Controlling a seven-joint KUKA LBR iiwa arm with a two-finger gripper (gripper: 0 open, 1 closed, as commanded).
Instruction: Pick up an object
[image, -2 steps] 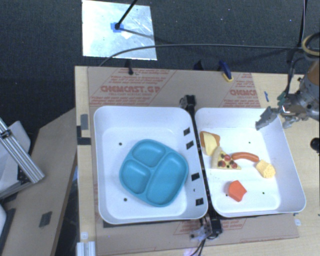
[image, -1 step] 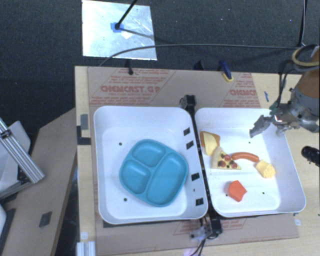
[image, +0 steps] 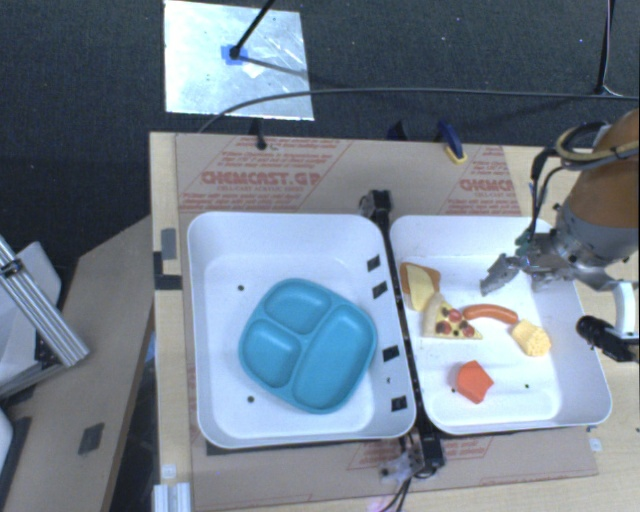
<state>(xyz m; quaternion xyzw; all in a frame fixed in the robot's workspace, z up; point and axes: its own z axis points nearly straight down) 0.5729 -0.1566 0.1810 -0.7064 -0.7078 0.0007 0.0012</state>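
Brown board (image: 270, 175) printed "CHEMCAST GP" behind two white bins (image: 210, 330); pincer (image: 497, 275) spread open, holding nothing.

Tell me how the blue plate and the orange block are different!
The plate is blue, wide and flat, with three sections; the block is orange, small and chunky. The plate lies alone in the left bin; the block sits in the right bin with toy foods, near its front. The plate takes up much of its bin's floor; the block covers just a small spot. Both rest flat on a white bin floor, untouched.
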